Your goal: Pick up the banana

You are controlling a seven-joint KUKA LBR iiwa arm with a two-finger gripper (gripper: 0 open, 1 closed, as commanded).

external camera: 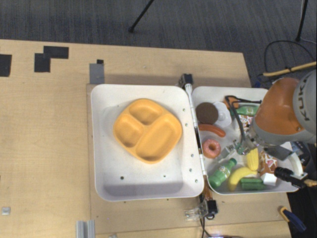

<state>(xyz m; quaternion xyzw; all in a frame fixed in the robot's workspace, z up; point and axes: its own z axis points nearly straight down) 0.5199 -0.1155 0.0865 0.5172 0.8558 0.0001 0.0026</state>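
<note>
The banana [239,175] was seen lying in the right bin [214,94], low near its front wall, between a green bottle [221,172] and a corn cob [252,159]. The gripper [242,145] was placed just above; its jaw state could not be told.

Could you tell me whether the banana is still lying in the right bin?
Yes, in the bin: the banana lies flat near the right bin's front edge, beside a green bottle.
</note>
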